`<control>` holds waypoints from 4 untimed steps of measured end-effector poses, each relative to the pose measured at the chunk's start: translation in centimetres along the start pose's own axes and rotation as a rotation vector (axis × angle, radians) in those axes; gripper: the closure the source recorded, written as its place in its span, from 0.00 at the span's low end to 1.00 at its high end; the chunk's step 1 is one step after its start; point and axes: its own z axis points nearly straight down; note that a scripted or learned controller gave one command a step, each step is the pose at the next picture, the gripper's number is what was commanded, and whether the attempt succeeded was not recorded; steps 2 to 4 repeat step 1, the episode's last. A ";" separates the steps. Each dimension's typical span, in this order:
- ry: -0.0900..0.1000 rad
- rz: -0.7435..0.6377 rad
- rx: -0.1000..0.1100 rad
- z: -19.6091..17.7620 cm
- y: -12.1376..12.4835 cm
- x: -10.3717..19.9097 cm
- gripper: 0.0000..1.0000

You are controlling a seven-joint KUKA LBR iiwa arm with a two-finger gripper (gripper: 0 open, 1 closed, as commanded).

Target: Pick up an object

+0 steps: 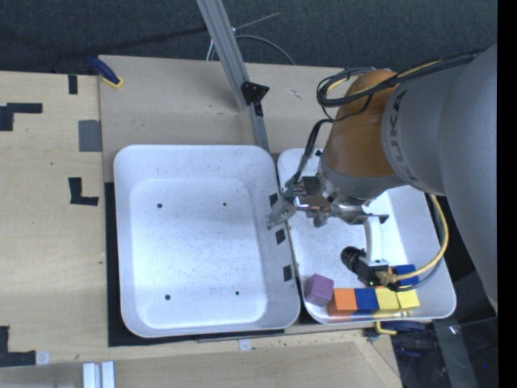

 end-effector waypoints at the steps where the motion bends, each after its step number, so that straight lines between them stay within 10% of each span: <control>1: 0.001 -0.002 0.002 0.0 -4.1 6.4 0.00; 4: 0.001 -0.002 0.002 0.0 -4.1 6.4 0.00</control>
